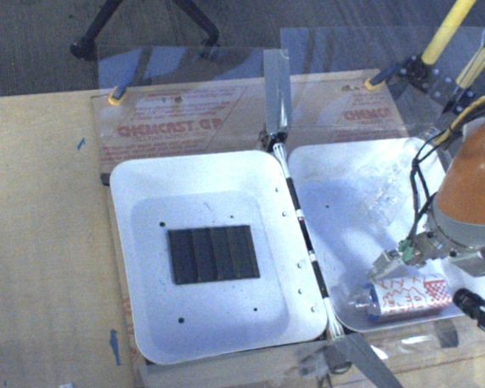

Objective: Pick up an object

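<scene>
At lower right, the gripper (391, 261) hovered just above a red-patterned white bottle (408, 296) lying in the right bin (343, 179); its finger opening was indiscernible.

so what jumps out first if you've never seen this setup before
Probably the arm's orange band at the right edge, hanging over the right bin. Below it the gripper sits just above a red-and-white patterned packet lying at that bin's near edge. In the left bin, a dark ribbed rectangle lies flat in the middle.
</scene>
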